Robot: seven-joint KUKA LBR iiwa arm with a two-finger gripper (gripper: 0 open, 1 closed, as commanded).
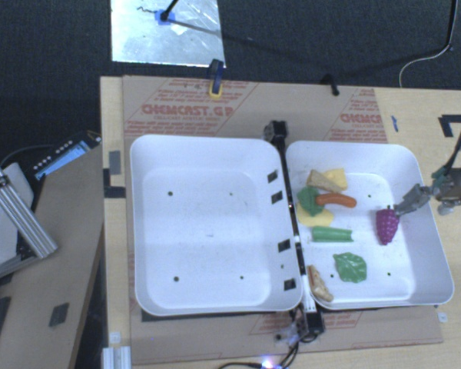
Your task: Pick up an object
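Item: purple grape bunch [386, 225], right bin [426, 267], lying at 7 o'clock of the gripper [412, 199], just beside it. Grip state: cannot tell.

You see a purple grape bunch [386, 225], an orange carrot [337, 200], a green leaf [350, 267], and two white bins [207, 156].
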